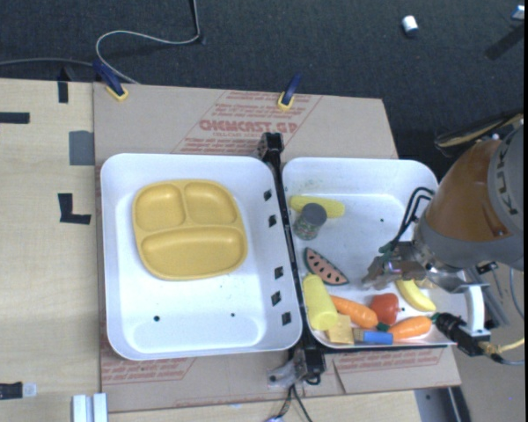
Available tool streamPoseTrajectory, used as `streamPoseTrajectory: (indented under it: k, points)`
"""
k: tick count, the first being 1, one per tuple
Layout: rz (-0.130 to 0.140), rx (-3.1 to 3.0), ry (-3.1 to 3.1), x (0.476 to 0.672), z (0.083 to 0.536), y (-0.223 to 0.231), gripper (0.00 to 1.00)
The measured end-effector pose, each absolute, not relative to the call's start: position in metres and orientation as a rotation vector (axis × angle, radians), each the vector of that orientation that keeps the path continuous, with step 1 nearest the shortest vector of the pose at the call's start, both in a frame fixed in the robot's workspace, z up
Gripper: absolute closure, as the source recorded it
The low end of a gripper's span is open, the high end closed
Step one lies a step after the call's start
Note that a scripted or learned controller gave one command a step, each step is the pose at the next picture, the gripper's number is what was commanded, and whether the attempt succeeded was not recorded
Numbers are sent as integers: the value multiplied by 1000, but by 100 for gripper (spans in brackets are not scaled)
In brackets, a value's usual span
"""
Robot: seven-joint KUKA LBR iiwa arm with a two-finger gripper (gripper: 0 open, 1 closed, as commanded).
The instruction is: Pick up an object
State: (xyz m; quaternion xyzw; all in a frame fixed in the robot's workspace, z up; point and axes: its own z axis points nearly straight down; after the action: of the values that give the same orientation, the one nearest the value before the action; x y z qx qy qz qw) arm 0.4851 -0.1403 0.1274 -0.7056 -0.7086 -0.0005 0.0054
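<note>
Even, fairly bright light falls from above, with soft, short shadows. The white bins (pixel 194 341) are nearly blown out, their rims glaring. The dark floor (pixel 334 25) at the top shows grainy noise. The whole picture is slightly soft; small toys in the right bin (pixel 361 178) look blurred.

A single fixed camera looks down from above the counter (pixel 35 236) at a slight slant, far enough back to take in both white bins, the left bin (pixel 123 262) and the right bin (pixel 370 178), with dark floor beyond. The arm (pixel 475 205) enters from the frame's right side.
</note>
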Motion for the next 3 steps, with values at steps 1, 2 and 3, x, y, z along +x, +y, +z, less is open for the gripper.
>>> streamPoseTrajectory:
  k: [1, 2, 3]
  points:
    - [-3, -2206, -2219, 485, 137, -139, 100]
    - [-4, -2219, -2223, 543, 86, -137, 100]
    - [-4, -2220, -2226, 544, 86, -137, 0]
